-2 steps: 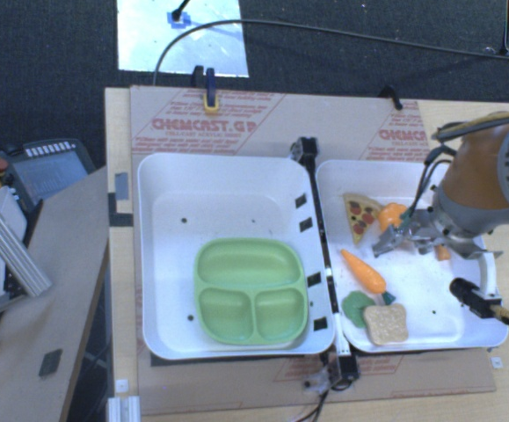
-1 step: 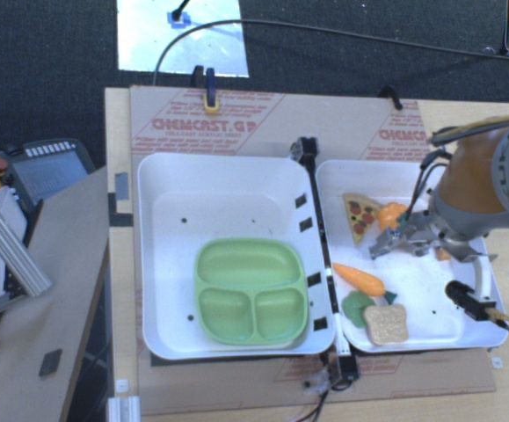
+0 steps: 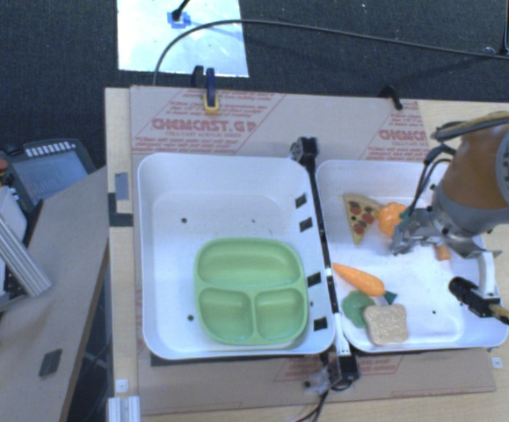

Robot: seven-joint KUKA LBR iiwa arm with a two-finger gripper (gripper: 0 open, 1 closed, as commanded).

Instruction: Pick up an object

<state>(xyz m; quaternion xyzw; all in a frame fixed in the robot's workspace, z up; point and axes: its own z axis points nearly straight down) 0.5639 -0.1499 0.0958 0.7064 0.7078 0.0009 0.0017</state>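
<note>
The right bin (image 3: 430, 323) holds a pizza slice (image 3: 358, 216), a round orange piece (image 3: 391, 219), a carrot (image 3: 359, 279), a green leafy piece (image 3: 357, 307) and a slice of bread (image 3: 385, 324). My gripper (image 3: 403, 238) reaches down into this bin just right of the orange piece and the pizza slice. The arm's wrist covers most of it, and I see nothing clearly between its fingers. A small orange bit (image 3: 443, 253) peeks out beside the wrist.
The left bin (image 3: 162, 262) holds a green divided plate (image 3: 250, 290). A black divider strip (image 3: 317, 236) runs between the two bins. A pendant (image 3: 47, 172) and a metal rail (image 3: 8, 244) lie on the side table at the left.
</note>
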